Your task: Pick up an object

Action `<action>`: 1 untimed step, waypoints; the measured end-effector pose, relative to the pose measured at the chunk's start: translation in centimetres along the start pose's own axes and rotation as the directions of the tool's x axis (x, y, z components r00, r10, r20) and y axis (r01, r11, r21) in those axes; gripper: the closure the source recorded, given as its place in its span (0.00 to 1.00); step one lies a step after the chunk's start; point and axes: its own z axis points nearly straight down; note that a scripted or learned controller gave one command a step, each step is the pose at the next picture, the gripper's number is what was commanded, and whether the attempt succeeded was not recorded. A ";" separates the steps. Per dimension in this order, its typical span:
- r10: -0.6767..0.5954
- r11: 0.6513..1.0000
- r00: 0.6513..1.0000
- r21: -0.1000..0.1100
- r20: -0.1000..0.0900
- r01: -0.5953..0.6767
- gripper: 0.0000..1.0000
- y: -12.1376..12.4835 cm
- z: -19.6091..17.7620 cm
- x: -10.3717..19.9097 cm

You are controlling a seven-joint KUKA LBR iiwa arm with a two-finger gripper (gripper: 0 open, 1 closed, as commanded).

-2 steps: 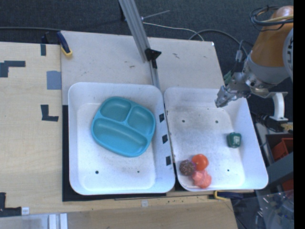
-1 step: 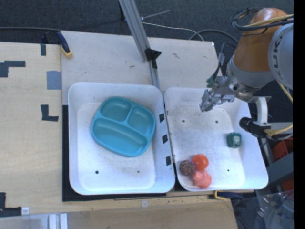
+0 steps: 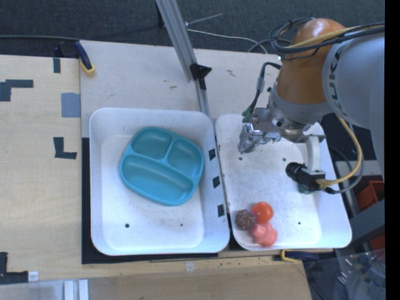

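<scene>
Two shallow white bins sit side by side on the bench (image 3: 137, 86), and the grey arm (image 3: 350, 74) with its orange band reaches in from the right, over the right bin (image 3: 325, 227). The end effector (image 3: 248, 141) hangs above the upper left part of that bin, close to the wall it shares with the left bin (image 3: 103, 186), pointing down toward the speckled floor; nothing shows between its tips, and whether it is open or closed I cannot tell from this slant. The things to pick lie well apart from it, clustered near the right bin's lower edge: a red-orange ball (image 3: 262, 212), a dark brownish lump (image 3: 245, 219) touching it on the left, and a pink lump (image 3: 265, 235) just below the two. A small black part with a cable (image 3: 302, 175) hangs beside the wrist over the middle of the right bin. In the left bin a blue divided plate (image 3: 162, 165) rests flat, somewhat above the bin's centre, with three compartments facing up. A grey metal rail (image 3: 178, 33) slants down from the top edge toward the junction of the two bins. On the bench at upper left lies a blue and yellow clamp (image 3: 84, 57).
</scene>
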 end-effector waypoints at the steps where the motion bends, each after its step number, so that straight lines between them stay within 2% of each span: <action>1: 0.000 1.000 1.000 0.000 0.001 0.000 1.00 -1.3 1.3 5.4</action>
